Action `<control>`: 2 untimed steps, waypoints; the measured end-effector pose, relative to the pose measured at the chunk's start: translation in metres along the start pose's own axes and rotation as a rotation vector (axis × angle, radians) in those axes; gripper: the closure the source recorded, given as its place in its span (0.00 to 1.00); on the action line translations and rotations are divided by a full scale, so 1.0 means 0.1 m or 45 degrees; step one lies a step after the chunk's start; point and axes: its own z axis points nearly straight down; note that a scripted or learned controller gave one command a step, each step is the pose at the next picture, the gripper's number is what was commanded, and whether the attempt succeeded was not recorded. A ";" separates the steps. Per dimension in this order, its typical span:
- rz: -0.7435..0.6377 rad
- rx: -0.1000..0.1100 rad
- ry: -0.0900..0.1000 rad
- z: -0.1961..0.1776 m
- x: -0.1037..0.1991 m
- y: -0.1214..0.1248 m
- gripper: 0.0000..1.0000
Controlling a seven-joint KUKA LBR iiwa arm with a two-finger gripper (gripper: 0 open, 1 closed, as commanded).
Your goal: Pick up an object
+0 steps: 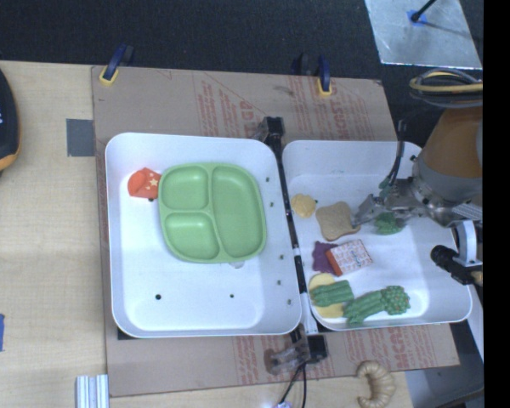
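gripper [382, 213] over green toy [388, 224], toast [336, 219] beside

Two white bins: the left bin [132, 296] looks like smooth plastic with a soft sheen, and the right bin [442, 300] looks the same. The green divided plate [212, 212] reads as plastic, glossy under the light. Beneath them lies a brown cardboard sheet [204, 100], matt and printed. The bench [34, 253] shows pale wood grain, matt. The arm's orange band [456, 147] shines smooth; the gripper [382, 209] looks like grey metal.
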 end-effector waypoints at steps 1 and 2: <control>0.005 -0.019 -0.006 -0.41 -0.38 0.59 0.00; 0.009 0.001 0.000 0.21 -0.36 0.09 0.00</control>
